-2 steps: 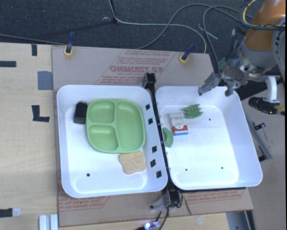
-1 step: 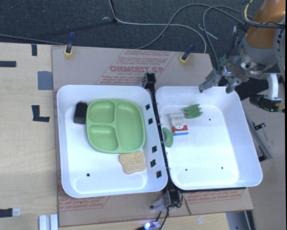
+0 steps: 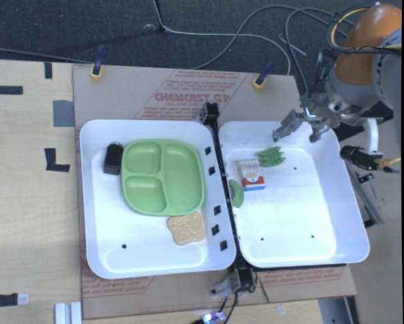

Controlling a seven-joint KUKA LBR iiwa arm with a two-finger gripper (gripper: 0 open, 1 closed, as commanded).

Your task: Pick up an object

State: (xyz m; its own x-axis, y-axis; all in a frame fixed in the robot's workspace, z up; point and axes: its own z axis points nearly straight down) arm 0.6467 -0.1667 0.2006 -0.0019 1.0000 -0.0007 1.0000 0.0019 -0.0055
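White left bin [image 3: 97, 248] holds a green tray [image 3: 163, 177], right bin [image 3: 344, 241] a small carton [image 3: 251, 174]; I see my gripper [image 3: 299, 129] spread open, empty.

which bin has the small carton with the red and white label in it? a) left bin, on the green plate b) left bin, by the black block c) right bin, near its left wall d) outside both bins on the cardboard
c: the small carton lies in the right bin, close to its left wall, just below the green leafy item, while the green divided plate sits in the left bin.
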